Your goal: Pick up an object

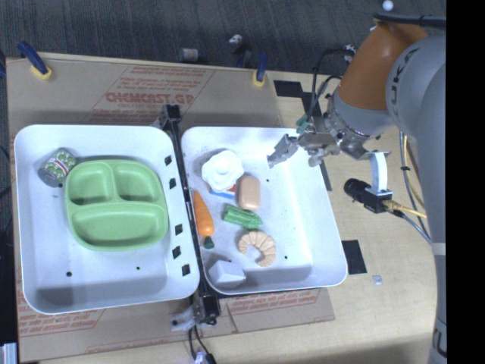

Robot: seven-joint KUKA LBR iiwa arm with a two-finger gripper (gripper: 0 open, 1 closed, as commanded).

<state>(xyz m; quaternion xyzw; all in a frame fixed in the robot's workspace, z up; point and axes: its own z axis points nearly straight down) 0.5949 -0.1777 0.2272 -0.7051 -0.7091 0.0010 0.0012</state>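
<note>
The right bin (322, 230) holds a white round lump (222, 170), a tan oblong piece (248, 192), an orange carrot (203, 214), a green pod (242, 218) and a tan croissant-like piece (258, 247). A small white block (226, 271) lies at the bin's front left corner. My gripper (294, 155) hangs over the bin's back right part, right of the white lump and apart from it. It is open with nothing between its fingers.
The left bin (30, 271) holds a green divided plate (116, 203) and a small patterned can (57, 165) at its back left. A black divider (179, 188) with clips runs between the bins. A black cable fitting (367, 194) hangs right of the right bin.
</note>
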